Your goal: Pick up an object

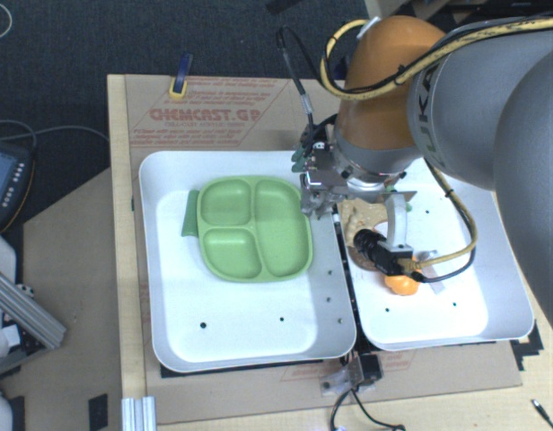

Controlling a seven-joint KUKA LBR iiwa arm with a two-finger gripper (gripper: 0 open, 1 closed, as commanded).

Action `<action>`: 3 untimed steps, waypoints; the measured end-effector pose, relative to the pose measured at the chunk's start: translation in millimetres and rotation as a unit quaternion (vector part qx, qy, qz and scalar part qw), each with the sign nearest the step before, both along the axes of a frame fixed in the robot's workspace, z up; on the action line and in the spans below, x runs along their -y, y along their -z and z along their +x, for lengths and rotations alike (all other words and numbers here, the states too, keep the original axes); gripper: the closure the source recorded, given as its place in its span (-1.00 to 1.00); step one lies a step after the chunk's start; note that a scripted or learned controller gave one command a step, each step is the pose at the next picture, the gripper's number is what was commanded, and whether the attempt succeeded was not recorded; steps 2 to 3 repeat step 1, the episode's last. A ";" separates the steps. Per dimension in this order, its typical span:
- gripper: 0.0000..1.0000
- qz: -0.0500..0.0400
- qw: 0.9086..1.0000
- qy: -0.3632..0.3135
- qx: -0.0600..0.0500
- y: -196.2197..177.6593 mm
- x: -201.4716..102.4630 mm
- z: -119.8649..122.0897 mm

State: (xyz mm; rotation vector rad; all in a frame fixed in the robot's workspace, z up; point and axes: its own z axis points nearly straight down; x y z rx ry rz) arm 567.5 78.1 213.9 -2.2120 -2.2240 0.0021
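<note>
A green divided plate (254, 229) lies in the left bin (232, 330), its right rim close to the wall between the bins. My gripper (333, 196) hangs low over the top left of the right bin (465, 303), just right of the plate's upper right corner, and the wrist hides its tips. A tan, flat thing (363, 215) shows partly from under the gripper. A small orange object (401, 285) lies in the right bin below it. I see nothing held.
The arm's bulk covers the right bin's upper part. A brown cardboard sheet (214, 106) lies under both bins, with a blue and yellow clip (179, 77) at its far edge. The left bin's white floor lies bare below the plate.
</note>
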 end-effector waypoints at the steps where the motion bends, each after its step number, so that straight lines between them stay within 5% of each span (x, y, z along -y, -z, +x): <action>1: 1.00 -0.001 1.000 0.002 0.000 -1.2 -4.8 -2.6; 3: 1.00 -0.001 1.000 0.002 0.000 -1.2 -4.8 -2.6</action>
